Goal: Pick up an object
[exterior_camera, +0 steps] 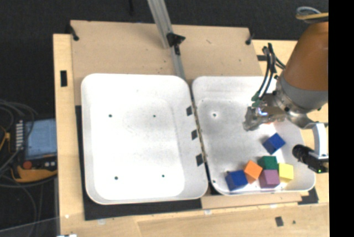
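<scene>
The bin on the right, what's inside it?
Inside the right bin are six blocks: a blue block alone, then another blue, orange, green, purple and yellow bunched together. The end effector and arm cover some of the floor.

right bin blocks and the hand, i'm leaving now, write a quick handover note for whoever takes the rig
Hand: over the right bin, above and left of the lone blue block; nothing seen between its fingers, and whether they are open or shut cannot be told.
Blocks: all in the right bin. Lone blue block sits apart; a second blue, orange, green, purple and yellow cluster at the bin's near edge.
Left bin: no blocks in it.
Done: no pick visible.
Left: grasp one block and lift it; the lone blue is closest.
</scene>
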Robot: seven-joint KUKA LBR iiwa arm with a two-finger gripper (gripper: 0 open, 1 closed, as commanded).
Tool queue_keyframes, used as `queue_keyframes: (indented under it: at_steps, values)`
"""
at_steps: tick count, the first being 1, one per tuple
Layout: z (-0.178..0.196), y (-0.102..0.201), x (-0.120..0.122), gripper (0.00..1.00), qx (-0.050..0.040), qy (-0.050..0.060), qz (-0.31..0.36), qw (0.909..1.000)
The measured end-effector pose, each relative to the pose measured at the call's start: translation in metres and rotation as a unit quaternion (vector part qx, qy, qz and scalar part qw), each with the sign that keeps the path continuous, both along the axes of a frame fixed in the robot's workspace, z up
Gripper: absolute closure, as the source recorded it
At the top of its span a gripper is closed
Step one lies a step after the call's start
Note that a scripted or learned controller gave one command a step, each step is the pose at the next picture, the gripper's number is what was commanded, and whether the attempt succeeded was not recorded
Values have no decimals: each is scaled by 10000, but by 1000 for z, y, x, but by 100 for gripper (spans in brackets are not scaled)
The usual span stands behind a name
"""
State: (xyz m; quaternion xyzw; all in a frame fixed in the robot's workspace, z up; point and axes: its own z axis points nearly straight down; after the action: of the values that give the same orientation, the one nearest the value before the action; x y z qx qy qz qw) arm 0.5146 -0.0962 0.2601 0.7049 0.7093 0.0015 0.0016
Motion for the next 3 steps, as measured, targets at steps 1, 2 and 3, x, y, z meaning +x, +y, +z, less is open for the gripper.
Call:
queue_keyframes:
  at_steps: [1,2,3]
  values:
    - [6,49,22,100,9,10,10,10000]
    - [-9,98,36,100,-1,25,-3,10000]
    - [-13,147,43,100,-3,16,-4,10000]
